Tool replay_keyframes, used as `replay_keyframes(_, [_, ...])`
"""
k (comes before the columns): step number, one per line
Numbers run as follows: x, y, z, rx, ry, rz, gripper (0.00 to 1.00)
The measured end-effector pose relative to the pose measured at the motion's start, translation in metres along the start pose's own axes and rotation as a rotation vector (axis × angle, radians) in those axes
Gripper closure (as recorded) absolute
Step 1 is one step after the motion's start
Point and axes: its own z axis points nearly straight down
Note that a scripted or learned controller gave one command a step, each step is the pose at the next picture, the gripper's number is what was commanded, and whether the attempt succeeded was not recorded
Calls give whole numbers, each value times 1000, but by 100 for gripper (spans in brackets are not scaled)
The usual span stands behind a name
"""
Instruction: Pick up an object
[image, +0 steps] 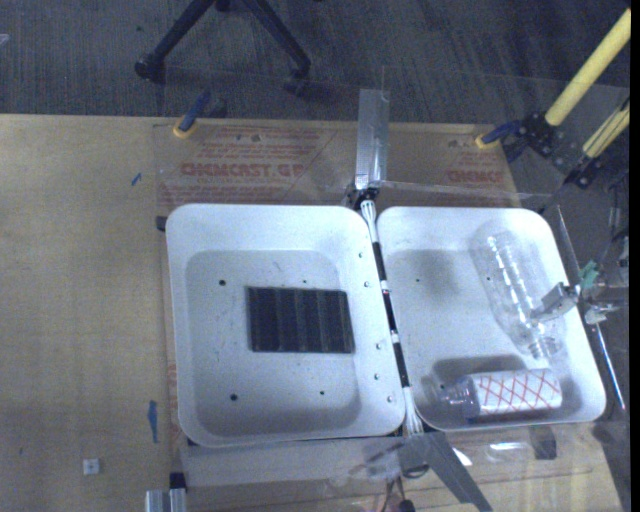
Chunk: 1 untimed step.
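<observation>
Two bottles in right bin; one dark tray in left bin.

A clear plastic bottle lies on its side in the right bin; a red-and-white crosshatched bottle lies flat near the front wall.

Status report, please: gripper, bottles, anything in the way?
Clear bottle lying in right bin. Red-patterned bottle at that bin's near edge, apart from it. Dark ridged tray in left bin.
</observation>
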Motion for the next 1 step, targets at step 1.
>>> replay_keyframes(1, [68,73,49,-3,-1,136,0])
